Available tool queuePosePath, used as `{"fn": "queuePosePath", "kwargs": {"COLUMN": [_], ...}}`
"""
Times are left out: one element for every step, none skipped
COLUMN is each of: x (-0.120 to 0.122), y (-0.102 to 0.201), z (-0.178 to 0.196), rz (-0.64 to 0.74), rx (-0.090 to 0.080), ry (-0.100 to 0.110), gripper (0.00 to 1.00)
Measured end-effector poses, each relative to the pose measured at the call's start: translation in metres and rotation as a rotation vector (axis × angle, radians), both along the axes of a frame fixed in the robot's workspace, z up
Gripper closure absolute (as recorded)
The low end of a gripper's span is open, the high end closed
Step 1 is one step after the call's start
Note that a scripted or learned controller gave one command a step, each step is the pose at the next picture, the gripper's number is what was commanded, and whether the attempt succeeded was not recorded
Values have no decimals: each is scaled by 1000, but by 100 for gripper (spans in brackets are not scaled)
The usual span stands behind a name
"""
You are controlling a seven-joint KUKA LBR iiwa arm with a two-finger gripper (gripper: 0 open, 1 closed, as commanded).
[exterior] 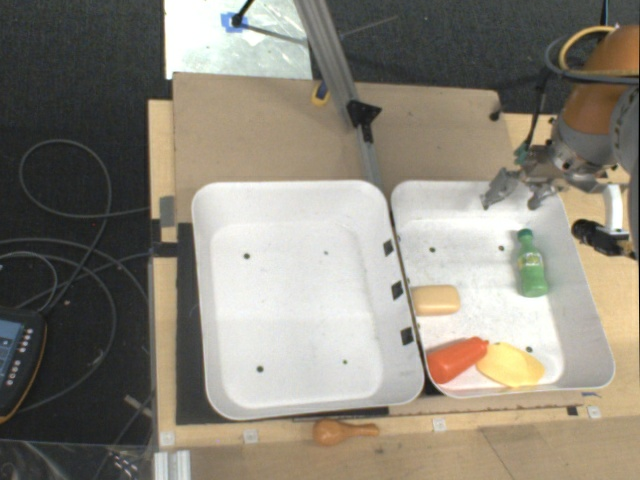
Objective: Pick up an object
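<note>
My claw (pixel 520 193) hangs over the back edge of the right bin (pixel 600 363), fingers spread and holding nothing, angled down ready to drop. The green bottle (pixel 531 264) lies just below it, the closest pick. A tan block (pixel 437 300), red piece (pixel 457 358) and yellow piece (pixel 511 365) crowd the near wall.

Smooth white plastic bins (pixel 300 200), matt brown board bench (pixel 260 128), glossy green bottle (pixel 531 264), probably plastic
</note>
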State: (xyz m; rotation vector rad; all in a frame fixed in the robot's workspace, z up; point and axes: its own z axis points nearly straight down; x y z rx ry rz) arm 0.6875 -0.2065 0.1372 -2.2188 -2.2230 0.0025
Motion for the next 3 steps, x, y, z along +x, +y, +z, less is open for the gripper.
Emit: {"fn": "queuePosePath", "kwargs": {"x": [-1, 1, 2], "y": [1, 1, -2], "z": [-47, -34, 11], "rz": [3, 7, 3], "rx": [4, 1, -2], "ry": [8, 3, -10], "gripper": [0, 100, 100]}}
